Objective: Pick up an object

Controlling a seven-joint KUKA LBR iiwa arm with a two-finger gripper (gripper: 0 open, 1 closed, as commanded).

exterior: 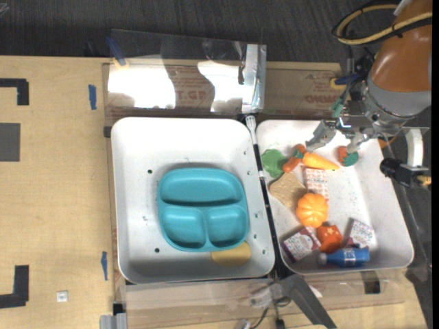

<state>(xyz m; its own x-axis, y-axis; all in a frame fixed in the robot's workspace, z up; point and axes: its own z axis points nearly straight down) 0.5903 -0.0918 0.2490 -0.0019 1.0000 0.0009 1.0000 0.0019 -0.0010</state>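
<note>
while the gripper (341, 137) hangs with fingers apart (nothing between them) above the right bin's (401, 242) far corner, the toy carrot (320, 161) just below could slide away under a crooked close.

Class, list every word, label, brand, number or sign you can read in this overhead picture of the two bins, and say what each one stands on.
No text here can be read.
Cardboard wall behind the bins: faint printed lettering, too blurred to read.
Red-and-white packet in the right bin: print too small to read.
Purple packet: label too small to read.
White packet: markings blurred.
Blue bottle: pale label, unreadable.
</note>
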